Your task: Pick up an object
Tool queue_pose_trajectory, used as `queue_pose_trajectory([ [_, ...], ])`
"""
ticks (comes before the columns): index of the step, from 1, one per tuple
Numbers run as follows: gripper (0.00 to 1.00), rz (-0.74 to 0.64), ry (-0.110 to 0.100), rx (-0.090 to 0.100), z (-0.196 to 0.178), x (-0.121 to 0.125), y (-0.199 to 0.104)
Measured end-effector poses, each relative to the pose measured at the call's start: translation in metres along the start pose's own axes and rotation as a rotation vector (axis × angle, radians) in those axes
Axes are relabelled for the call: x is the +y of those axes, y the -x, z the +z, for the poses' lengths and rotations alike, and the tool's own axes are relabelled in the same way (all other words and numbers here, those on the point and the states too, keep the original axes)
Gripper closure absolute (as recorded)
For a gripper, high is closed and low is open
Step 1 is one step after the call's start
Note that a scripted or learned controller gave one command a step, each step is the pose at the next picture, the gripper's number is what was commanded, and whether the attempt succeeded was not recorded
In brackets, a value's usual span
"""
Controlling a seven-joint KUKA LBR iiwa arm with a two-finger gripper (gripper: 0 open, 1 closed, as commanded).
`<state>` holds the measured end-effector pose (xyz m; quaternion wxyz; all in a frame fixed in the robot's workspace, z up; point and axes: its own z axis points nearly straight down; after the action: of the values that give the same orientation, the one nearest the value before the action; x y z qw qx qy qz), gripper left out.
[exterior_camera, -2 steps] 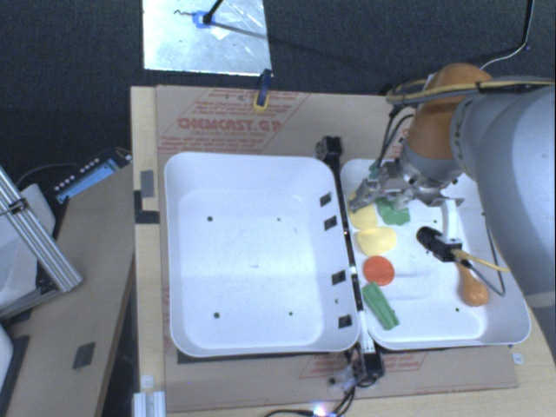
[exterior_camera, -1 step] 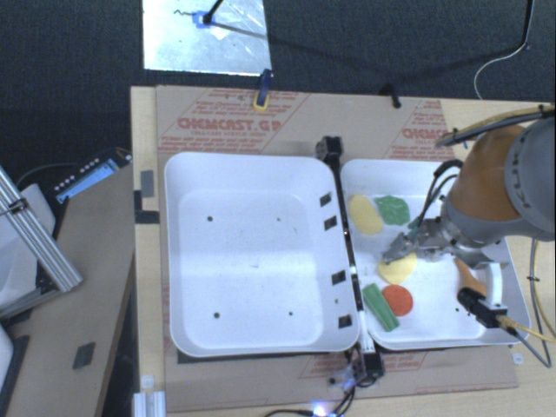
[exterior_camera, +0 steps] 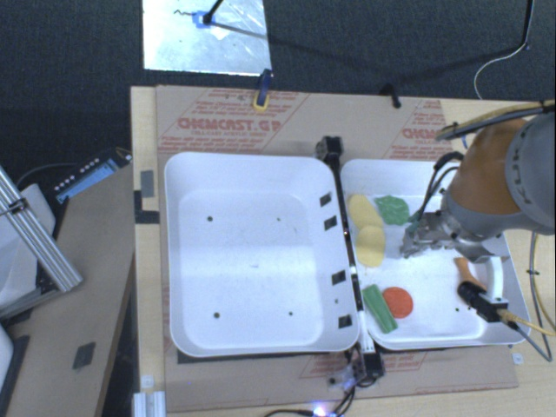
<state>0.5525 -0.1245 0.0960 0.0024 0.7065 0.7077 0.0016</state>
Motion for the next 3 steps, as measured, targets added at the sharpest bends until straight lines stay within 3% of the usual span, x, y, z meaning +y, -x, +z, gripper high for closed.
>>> queue_pose_trajectory([
  [1,0.00,0.000,-0.001,0.000,0.001,0.000,0.000],
  [2,0.00,-0.006,0.001,0.002,0.011,0.066,-0.027],
  [3,1.00,-0.004,0.001,0.001,0.000,0.065,-0.025],
])
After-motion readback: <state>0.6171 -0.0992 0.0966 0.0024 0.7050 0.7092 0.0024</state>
